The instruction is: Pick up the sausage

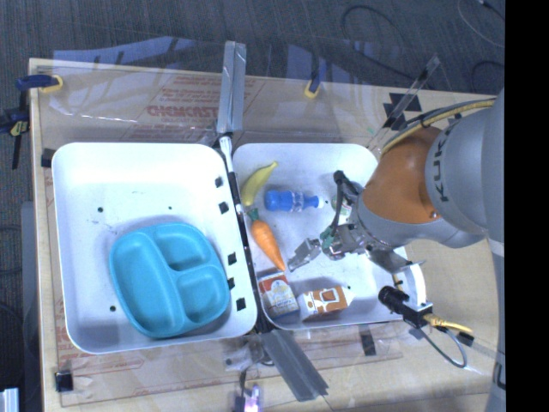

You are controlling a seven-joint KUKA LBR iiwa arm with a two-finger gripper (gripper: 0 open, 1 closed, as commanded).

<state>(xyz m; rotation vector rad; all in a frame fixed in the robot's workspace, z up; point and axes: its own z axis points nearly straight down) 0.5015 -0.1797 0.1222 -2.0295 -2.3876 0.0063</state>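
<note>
Gripper: our gripper [310,249] hangs just right of the carrot [268,244], jaws apart, empty.
Progress: we judge nothing picked; sausage unidentified.

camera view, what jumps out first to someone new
The big light-blue divided tray lying alone in the left bin grabs the eye. Next is the grey arm's orange band over the right bin, where a banana, blue bottle and carrot lie.

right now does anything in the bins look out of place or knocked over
Nothing looks spilled or damaged. In the right bin the small carton and blue bottle lie on their sides. The blue tray sits askew in the left bin.
</note>
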